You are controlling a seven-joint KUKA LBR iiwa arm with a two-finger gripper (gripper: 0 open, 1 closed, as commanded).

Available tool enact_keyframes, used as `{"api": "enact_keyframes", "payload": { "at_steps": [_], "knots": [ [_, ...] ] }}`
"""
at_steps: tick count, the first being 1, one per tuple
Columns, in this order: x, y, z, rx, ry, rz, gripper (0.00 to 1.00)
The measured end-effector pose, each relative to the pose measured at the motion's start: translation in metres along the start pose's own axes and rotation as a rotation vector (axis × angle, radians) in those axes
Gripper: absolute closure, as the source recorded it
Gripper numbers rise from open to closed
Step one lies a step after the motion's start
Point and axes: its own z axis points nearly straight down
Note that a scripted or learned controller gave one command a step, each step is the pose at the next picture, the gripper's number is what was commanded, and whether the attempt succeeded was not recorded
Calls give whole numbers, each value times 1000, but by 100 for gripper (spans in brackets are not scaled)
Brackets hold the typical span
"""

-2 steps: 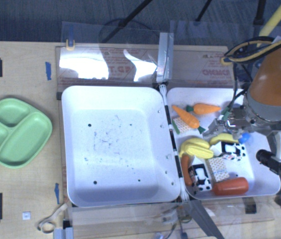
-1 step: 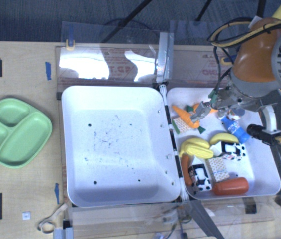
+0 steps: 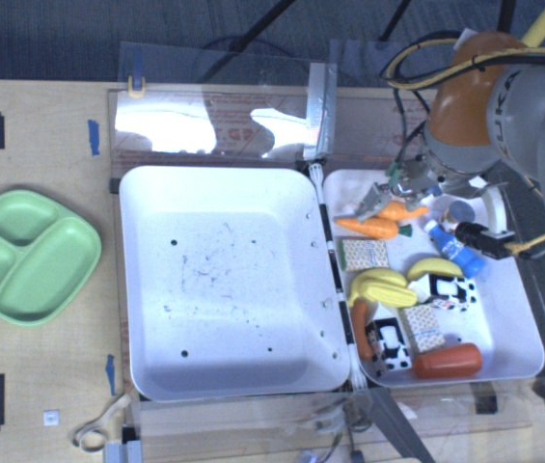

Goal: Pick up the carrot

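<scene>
Hovering just above the carrot [image 3: 370,227], the gripper [image 3: 395,193] seems mid-approach, jaw state indiscernible; next it must descend and grasp.

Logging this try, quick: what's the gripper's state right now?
Gripper: low in the right bin, just above the carrot; open or shut cannot be told.

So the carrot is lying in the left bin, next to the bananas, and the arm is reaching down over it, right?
Not quite. The camera view shows the carrot lying in the right bin, not the left one. The rest holds: the bananas are next to it, and the arm reaches down over it.
</scene>
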Motion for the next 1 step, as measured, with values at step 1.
{"api": "enact_keyframes", "payload": {
  "at_steps": [1],
  "knots": [
    [-9,4,23,-23,-11,-64,0]
  ]
}}
